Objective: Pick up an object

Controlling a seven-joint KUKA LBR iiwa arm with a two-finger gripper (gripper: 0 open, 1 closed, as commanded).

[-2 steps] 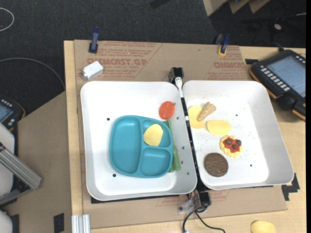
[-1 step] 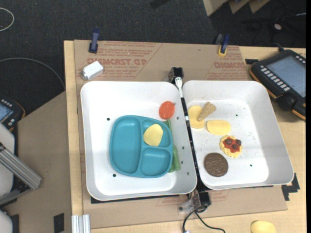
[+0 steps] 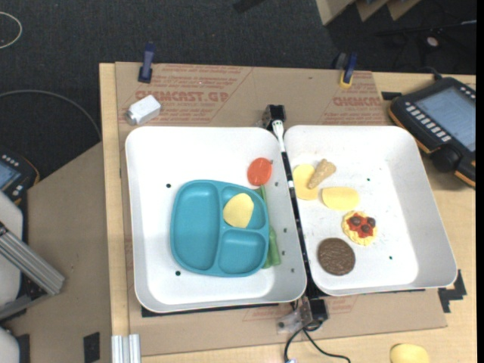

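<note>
Candidate objects: yellow piece (image 3: 239,210) on the teal divided plate (image 3: 198,233) in left bin (image 3: 144,203); orange-red piece (image 3: 259,171) beside the plate. Right bin (image 3: 401,172) has brown disc (image 3: 336,255), pizza toy (image 3: 360,227), yellow slices (image 3: 339,197). Gripper state: can't tell.

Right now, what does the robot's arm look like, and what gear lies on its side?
By the rig note: grey, an orange band above the wrist, two fingers; this frame cannot confirm it. On its side lies a black handheld pendant with a bluish screen and grey keys.
</note>
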